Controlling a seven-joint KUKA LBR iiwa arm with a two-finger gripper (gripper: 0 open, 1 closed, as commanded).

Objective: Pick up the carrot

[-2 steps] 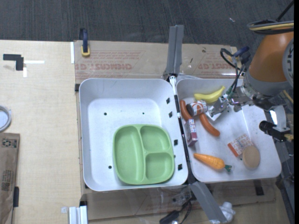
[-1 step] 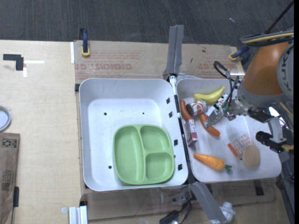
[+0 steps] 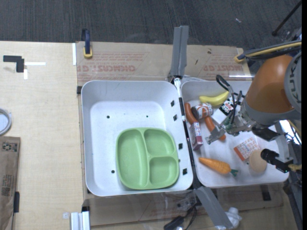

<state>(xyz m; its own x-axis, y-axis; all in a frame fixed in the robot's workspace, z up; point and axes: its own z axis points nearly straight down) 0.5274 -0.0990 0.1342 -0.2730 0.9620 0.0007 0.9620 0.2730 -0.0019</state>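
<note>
- Camera view: we see the carrot [image 3: 216,165] lying flat in the right bin [image 3: 268,176], near its front wall, green end toward the egg [image 3: 257,165].
- Our tool [image 3: 217,134] hangs low over a shorter orange piece [image 3: 210,125], just behind the carrot; we cannot tell its state.
- We judge it poised there to descend, yet the carrot lies apart, untouched.
- The green plate [image 3: 147,158] sits in the left bin [image 3: 96,143].

Carrot [image 3: 216,165]: orange, tapered, with a small green stalk end. Lies flat on the floor of the right-hand white bin [image 3: 249,180], toward its near edge. Long axis slanted, narrow tip pointing left toward the bin's inner wall, green end pointing right. Whole, lying free.
</note>
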